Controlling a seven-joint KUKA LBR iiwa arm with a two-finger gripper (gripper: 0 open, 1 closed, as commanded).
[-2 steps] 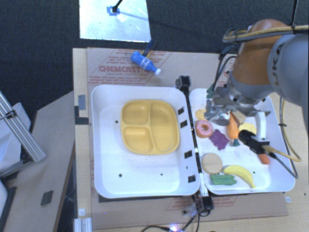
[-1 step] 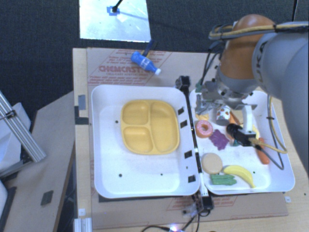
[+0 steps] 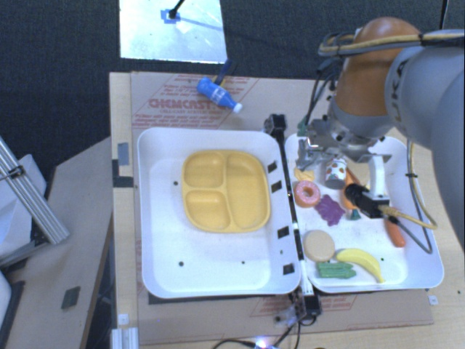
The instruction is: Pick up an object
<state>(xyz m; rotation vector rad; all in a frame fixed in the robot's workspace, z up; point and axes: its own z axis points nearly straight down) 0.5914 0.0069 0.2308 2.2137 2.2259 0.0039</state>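
We see the gripper (image 3: 312,155) low over the back of the right bin (image 3: 425,267), just behind the pink donut (image 3: 306,193). We can't tell how far open it is, or whether it has hold of anything.

Candidate objects, all placed from the donut:
- A small white-and-red toy (image 3: 335,171) sits just behind and to its right, close under the wrist.
- A purple piece (image 3: 330,210) lies just beside it, front-right.
- A round tan cookie (image 3: 319,245) is in front of it.
- A green piece (image 3: 335,270) is further front, past the cookie.
- A banana (image 3: 362,261) is front-right, near the green piece.
- An orange carrot (image 3: 395,233) is well to its right.

Left of the donut, across the bin walls, a yellow divided plate (image 3: 224,190) lies in the left bin (image 3: 156,217). Far back-left of the donut, a blue bottle (image 3: 217,94) lies on the bench (image 3: 87,187), outside both bins.
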